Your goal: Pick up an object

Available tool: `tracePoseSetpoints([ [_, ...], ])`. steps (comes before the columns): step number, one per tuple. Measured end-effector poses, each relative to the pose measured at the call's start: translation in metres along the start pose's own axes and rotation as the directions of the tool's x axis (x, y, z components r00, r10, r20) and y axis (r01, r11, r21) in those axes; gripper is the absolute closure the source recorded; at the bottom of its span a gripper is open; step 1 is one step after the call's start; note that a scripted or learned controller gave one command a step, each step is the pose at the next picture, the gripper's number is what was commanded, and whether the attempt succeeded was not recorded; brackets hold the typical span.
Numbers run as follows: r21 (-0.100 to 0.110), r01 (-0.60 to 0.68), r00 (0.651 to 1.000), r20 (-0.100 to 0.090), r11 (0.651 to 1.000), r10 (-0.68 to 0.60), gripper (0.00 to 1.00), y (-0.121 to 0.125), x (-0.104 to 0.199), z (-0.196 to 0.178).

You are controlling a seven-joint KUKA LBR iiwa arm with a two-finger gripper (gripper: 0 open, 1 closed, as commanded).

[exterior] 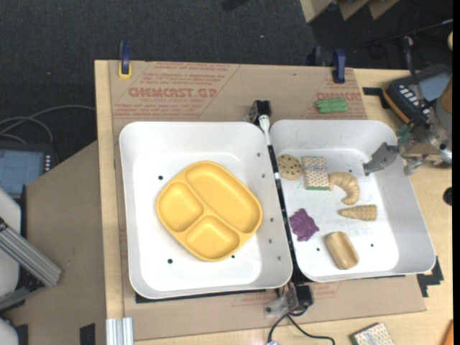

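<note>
Croissant [345,185] lies diagonally, tips down-left; jaws' state cannot be told

The end effector [389,158] is grey metal with a flat finger, and the blurry part behind it looks tan and grey.

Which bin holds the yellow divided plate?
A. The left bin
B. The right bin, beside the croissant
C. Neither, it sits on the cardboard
A. The yellow divided plate lies alone in the left bin, while the croissant and other small food items are in the right bin.
</note>
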State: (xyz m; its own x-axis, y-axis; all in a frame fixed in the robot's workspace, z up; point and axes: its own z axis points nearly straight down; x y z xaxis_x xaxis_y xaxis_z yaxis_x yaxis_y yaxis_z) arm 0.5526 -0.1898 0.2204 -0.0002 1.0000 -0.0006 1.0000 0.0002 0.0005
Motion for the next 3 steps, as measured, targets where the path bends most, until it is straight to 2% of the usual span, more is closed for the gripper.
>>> tracePoseSetpoints([
  [1, 0.002, 0.002, 1.000, -0.002, 1.000, -0.002, 0.00, 0.018, 0.012, 0.140],
  [2, -0.003, 0.000, 1.000, 0.001, 1.000, 0.000, 1.00, 0.019, 0.010, 0.125],
  [3, -0.011, 0.011, 1.000, -0.004, 1.000, -0.011, 1.00, 0.027, 0.107, 0.030],
])
